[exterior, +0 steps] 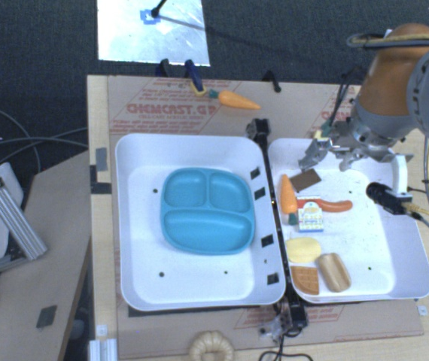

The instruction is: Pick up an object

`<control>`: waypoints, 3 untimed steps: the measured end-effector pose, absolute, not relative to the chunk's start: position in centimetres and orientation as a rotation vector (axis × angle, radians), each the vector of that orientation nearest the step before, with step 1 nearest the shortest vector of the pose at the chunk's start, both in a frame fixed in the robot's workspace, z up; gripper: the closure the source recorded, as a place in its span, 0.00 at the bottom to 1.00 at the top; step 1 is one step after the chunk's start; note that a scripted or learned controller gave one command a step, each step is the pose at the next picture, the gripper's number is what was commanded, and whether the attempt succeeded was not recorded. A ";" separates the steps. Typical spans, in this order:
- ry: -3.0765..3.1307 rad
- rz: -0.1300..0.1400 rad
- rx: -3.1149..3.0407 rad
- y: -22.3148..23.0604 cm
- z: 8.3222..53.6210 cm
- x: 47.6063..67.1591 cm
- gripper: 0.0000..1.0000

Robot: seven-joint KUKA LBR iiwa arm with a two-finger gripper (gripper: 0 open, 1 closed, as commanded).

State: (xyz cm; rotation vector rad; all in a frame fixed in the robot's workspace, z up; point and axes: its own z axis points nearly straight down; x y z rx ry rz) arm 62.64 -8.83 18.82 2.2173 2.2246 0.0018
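My gripper [329, 159] hangs over the far side of the right bin [403, 258], its two fingers spread apart with nothing between them. Just below its left finger lies a brown rectangular block [305, 180]. Beside that block, against the bin's left wall, is an orange carrot [287, 195]. A red-orange sausage [335, 205] and a small printed carton [310, 216] lie mid-bin. Toward the front sit a yellow chip-like piece [303, 248], a waffle [305, 279] and a bread roll [334, 271].
The left bin [143, 277] holds a blue divided plate [207, 210]. A second toy carrot [233, 100] lies on the cardboard behind the bins. A doughnut [213, 346] sits at the front edge. A black connector with cables [384, 195] hangs at the arm's right.
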 end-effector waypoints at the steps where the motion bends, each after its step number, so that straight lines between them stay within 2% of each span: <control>1: 2.224 -0.003 2.221 -8.9 12.6 62.8 0.00; 2: 2.221 0.004 2.218 -8.8 8.4 63.0 0.00; 3: 2.220 0.004 2.218 -8.9 9.6 63.0 1.00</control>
